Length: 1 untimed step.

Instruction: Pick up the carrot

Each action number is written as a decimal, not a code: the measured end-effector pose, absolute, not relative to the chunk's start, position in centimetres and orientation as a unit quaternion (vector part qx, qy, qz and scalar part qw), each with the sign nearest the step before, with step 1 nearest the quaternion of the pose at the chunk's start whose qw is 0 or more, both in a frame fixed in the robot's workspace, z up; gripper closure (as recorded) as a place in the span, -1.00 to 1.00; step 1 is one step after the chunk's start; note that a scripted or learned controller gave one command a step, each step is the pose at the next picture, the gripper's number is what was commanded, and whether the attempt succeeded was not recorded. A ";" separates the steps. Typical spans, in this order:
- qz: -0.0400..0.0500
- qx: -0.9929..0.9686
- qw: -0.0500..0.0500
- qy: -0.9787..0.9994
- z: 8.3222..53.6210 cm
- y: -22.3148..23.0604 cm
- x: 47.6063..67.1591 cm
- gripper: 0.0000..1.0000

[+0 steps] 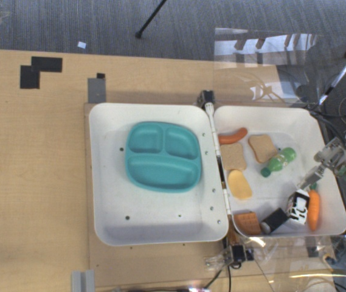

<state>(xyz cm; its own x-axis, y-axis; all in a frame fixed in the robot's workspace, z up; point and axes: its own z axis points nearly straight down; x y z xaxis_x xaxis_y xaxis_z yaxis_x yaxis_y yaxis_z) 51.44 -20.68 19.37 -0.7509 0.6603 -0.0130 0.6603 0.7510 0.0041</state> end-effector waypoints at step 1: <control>0.000 0.114 0.007 0.994 13.2 -20.5 49.8 -1.00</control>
